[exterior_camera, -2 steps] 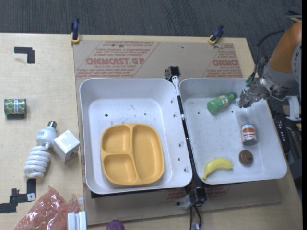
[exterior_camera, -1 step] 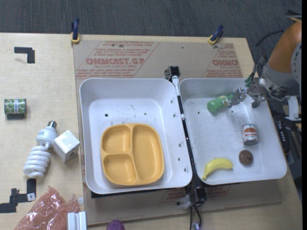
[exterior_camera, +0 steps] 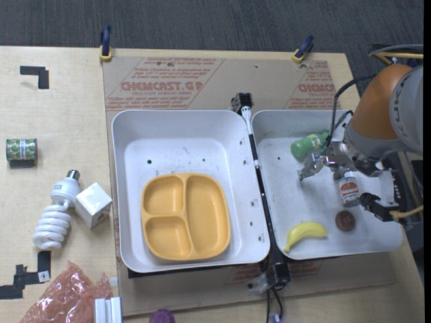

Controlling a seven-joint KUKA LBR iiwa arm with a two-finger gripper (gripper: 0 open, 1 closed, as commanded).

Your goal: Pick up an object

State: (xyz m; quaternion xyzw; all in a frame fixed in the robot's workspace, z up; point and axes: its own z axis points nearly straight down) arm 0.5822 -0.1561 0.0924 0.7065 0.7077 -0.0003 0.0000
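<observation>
The right bin holds a green bottle at its back, a small bottle with a red and white label, a brown round piece and a yellow banana near the front wall. My gripper is low inside this bin, just in front of the green bottle and to the left of the small labelled bottle. It looks open, with nothing between its fingers. One metal finger points down-left at the bin floor.
The left bin holds a yellow divided plate. Outside the bins at the left lie a green can, a spiral light bulb, a white cube and a pink mesh bag.
</observation>
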